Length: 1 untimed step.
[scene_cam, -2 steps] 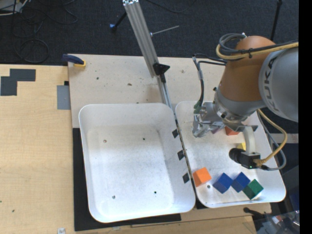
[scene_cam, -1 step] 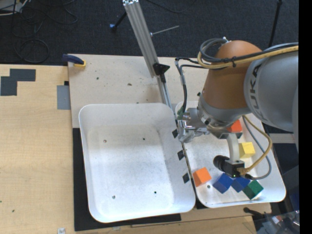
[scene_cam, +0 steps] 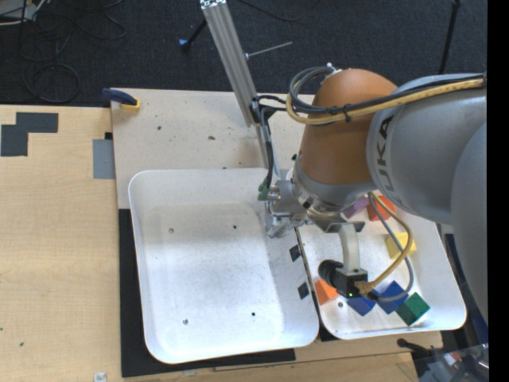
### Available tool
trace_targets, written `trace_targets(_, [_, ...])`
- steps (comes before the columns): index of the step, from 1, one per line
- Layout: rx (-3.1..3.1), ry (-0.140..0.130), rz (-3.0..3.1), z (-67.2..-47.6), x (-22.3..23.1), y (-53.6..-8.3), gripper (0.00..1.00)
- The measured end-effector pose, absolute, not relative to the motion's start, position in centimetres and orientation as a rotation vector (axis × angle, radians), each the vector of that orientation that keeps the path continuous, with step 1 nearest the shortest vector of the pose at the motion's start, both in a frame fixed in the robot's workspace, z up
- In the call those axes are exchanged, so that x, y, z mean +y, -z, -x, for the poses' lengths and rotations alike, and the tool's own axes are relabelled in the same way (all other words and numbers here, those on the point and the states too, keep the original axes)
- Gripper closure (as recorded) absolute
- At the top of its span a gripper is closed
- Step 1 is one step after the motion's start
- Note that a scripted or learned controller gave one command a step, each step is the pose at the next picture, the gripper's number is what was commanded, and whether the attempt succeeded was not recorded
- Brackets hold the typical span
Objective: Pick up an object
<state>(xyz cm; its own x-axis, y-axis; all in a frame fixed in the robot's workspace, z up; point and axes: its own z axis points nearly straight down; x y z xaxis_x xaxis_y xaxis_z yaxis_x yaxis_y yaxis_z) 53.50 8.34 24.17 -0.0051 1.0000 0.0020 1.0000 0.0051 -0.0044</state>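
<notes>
Several coloured blocks [scene_cam: 391, 295] in right bin [scene_cam: 442, 289], long axes unclear

Even bright light, soft shadows, sharp

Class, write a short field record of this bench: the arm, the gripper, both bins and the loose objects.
arm: grey arm with orange band, reaching from the right over the right bin
gripper: two-finger gripper, above the rims where the bins meet
left bin: shallow, white
right bin: shallow, white, holding coloured blocks
near-edge blocks: orange block, blue block, green block
</notes>
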Motion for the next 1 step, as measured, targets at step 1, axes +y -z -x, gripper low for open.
trace_targets(1, [-2.219,-0.004,2.220,-53.55,8.05,-24.18,0.00])
